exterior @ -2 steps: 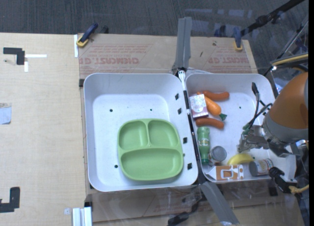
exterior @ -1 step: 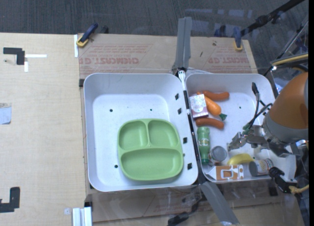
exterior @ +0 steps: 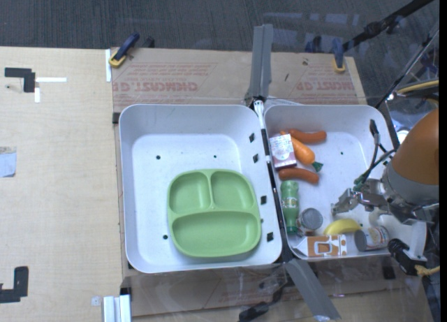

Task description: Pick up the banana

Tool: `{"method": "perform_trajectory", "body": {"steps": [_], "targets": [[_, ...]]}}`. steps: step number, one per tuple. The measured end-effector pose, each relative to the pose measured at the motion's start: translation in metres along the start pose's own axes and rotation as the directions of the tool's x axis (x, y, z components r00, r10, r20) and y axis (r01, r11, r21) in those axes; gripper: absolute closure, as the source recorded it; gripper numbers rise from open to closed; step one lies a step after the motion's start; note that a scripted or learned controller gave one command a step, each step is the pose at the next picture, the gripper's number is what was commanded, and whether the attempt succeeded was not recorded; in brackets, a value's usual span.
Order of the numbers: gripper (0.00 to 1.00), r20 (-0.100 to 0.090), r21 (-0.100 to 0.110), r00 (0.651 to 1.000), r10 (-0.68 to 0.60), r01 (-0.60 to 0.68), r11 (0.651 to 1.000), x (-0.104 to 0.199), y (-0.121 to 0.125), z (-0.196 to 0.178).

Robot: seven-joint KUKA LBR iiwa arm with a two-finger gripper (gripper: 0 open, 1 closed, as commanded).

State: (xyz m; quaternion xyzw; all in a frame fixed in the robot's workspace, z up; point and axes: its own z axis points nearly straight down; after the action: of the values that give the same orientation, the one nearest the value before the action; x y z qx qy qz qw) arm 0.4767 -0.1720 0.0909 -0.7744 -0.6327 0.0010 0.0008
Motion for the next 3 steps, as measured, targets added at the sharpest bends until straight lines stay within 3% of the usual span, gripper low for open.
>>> {"method": "perform_trajectory", "body": {"steps": [1, 2, 3], "targets": [[1.0, 0.0, 0.002, 1.0, -0.001, 0.001, 1.0, 0.0, 0.0, -0.008], [0.0, 0.0, 0.002, 1.0, -0.001, 0.001, 1.0, 0.0, 0.0, -0.008], [0.0, -0.001, 0.001, 0.999, 0.054, -0.054, 0.999, 0.039, -0.008, 0.0]]}}
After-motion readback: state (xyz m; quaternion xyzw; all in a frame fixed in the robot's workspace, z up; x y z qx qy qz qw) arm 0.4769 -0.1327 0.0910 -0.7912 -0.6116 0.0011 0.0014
